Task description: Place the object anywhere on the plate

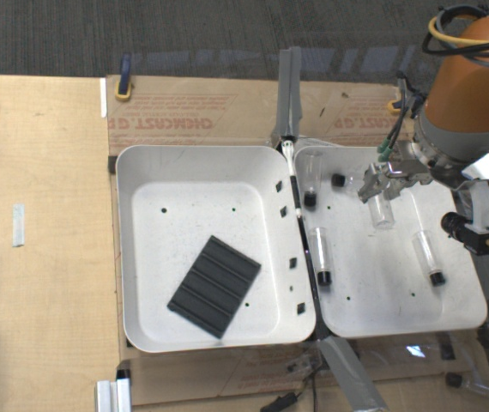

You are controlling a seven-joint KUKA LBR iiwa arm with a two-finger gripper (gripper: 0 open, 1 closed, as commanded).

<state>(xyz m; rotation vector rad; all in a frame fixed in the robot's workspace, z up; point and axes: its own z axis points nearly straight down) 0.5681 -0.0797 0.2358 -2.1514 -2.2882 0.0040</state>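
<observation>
A black ribbed rectangular plate (215,285) lies flat and askew in the left bin (141,256). My gripper (382,187) hangs over the upper middle of the right bin (459,312). It is shut on the top end of a clear tube (383,214), which points down toward the bin floor. The orange-banded arm (467,75) reaches in from the upper right.
Other clear tubes with black caps lie in the right bin: one at its left wall (309,178), one lower left (322,254), one at the right (425,254). A small black piece (339,179) sits near the top. Cardboard (193,114) borders the bins behind.
</observation>
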